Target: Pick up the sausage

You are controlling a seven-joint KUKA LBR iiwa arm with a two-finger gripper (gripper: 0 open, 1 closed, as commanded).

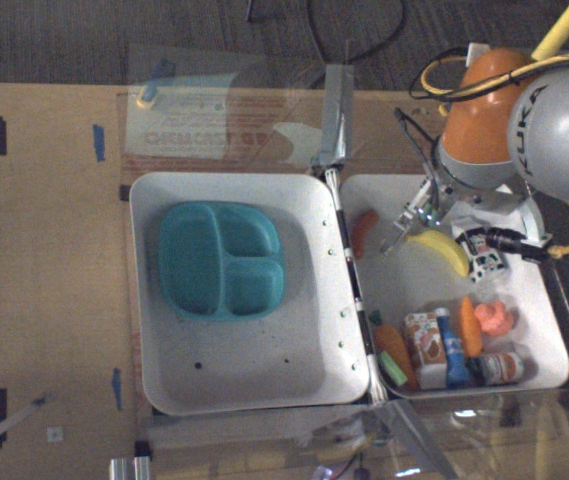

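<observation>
progress: nothing grabbed yet as far as I can see, so basically the whole pick is left to do

sausage [364,233]: lying in the right bin [556,343], up in its far-left corner, right against the wall next to the divider. small reddish-brown stubby cylinder, smooth skin, looks like toy food

gripper [414,220]: hanging over the top of the right bin, near the sausage but apart from it, just beside the banana [442,251]

fingers: honestly can't tell if they're spread or pinched, too small and blurry. nothing visibly between them

banana: yellow, curved, plasticky

rest of right bin: carrot [394,345], little carton [425,340], blue tube [453,353], a pink lumpy thing [495,319], all crowded along the near edge

left bin [164,368]: teal divided plate [222,259], matte plastic, rounded corners

bins: shallow, white, slightly scuffed

desk [44,298]: tan, cardboard-looking
</observation>
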